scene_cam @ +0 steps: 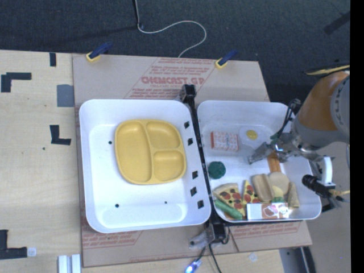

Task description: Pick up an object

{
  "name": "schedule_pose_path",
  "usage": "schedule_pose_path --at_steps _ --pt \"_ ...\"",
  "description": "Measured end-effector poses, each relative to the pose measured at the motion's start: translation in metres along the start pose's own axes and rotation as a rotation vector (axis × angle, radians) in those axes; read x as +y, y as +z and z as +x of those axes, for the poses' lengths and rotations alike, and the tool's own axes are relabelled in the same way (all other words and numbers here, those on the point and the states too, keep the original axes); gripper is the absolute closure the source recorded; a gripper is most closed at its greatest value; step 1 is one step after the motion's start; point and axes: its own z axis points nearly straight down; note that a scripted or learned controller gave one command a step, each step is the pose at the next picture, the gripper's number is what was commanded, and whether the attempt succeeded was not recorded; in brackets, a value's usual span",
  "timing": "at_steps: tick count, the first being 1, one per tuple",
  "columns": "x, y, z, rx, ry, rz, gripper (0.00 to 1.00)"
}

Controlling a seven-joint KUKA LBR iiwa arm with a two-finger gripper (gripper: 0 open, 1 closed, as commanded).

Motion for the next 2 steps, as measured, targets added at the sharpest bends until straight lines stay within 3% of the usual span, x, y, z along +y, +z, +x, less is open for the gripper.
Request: schedule_pose_path --at_steps 1,2 --pt "0.001 -0.014 0.0 -0.001 -0.001 -0.002 1.0" --pt "0.065 -0.003 0.079 0.002 -0.009 -0.004 1.0"
